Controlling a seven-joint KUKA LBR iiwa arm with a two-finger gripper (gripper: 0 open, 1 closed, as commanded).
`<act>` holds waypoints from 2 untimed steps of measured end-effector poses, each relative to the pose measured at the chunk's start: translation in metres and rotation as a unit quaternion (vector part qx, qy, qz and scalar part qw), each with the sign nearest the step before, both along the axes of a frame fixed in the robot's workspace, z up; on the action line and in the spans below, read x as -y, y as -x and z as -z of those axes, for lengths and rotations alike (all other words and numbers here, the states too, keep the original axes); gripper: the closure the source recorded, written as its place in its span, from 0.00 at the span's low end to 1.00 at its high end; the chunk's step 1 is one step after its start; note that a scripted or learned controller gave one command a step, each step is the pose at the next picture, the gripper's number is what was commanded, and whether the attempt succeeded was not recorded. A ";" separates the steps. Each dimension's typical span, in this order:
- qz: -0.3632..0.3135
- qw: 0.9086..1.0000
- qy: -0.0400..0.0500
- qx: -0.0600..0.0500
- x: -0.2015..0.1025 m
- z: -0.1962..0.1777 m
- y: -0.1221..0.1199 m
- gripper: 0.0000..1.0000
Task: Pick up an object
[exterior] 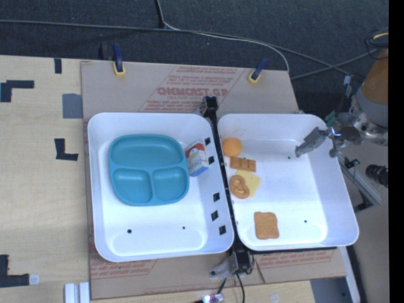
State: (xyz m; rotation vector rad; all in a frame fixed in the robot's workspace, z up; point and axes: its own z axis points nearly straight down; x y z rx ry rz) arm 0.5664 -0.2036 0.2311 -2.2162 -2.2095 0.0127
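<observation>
Two white bins side by side, loose food kept to the right bin (328, 226); gripper (319, 141) poised over its far right corner, clear of everything, fingers apparently spread with nothing between. Likely targets clustered along the left wall: orange ball (232, 146) by the far left corner, cracker (243, 164) just beside, pretzel (239, 186) resting on a yellow slice (253, 182); toast (266, 225) apart, near the front edge; small, flat, tan pieces mostly.

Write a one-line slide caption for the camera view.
Gripper over the right bin of toy food; blue plate in the left bin.
</observation>
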 end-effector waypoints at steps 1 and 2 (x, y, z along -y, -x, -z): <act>-0.002 1.000 0.002 0.007 -0.001 -0.008 -0.003 0.00; -0.002 1.000 0.002 0.006 0.008 0.040 -0.005 0.00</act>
